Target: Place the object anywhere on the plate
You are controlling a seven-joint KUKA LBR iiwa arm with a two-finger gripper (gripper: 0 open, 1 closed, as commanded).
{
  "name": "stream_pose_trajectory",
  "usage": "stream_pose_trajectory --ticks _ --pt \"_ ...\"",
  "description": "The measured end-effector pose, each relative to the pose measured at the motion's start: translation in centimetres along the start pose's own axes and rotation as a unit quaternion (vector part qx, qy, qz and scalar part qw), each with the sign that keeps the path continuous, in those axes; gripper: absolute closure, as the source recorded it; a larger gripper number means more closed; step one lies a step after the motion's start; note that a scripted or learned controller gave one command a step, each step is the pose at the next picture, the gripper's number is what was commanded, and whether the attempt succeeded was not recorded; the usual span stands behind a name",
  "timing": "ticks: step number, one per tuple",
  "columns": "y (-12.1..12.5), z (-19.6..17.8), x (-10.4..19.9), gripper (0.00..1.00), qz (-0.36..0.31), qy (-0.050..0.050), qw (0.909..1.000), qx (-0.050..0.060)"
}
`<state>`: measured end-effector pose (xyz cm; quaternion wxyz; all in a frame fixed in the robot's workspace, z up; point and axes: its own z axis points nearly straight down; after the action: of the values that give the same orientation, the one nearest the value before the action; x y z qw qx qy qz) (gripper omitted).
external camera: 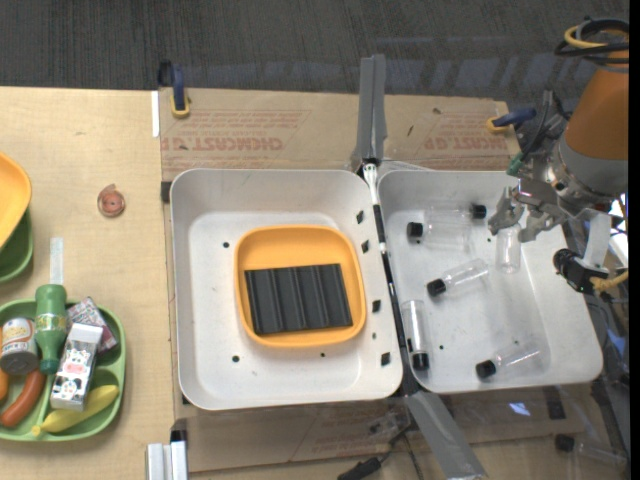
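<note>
An orange plate (297, 243) lies in the left bin (200, 268), and a black ridged block (302, 297) rests on it. My gripper (514, 224) hangs over the right bin (560, 318), near its far right side. It is shut on a clear vial (509, 251), which hangs upright below the fingers with its top end hidden between them. The plate is well to the gripper's left, across the wall between the bins.
Several clear vials with black caps lie in the right bin: one (428, 228) at the far left, one (456, 278) mid-bin, one (412, 333) along the left wall, one (505, 361) near the front. A green tray of toy food (60, 368) sits at the bench's left.
</note>
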<state>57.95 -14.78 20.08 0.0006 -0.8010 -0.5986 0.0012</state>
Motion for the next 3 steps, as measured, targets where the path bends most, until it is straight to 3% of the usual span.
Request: stream_pose_trajectory --ticks 1,2,3 --pt "8.7 2.6 -1.5 1.0 -0.007 0.0 1.0 0.0" --pt "9.0 1.1 -2.4 1.0 -0.125 -0.001 0.9922 -0.001" --pt "9.6 -2.8 -4.3 1.0 -0.203 -0.001 0.9792 -0.002"
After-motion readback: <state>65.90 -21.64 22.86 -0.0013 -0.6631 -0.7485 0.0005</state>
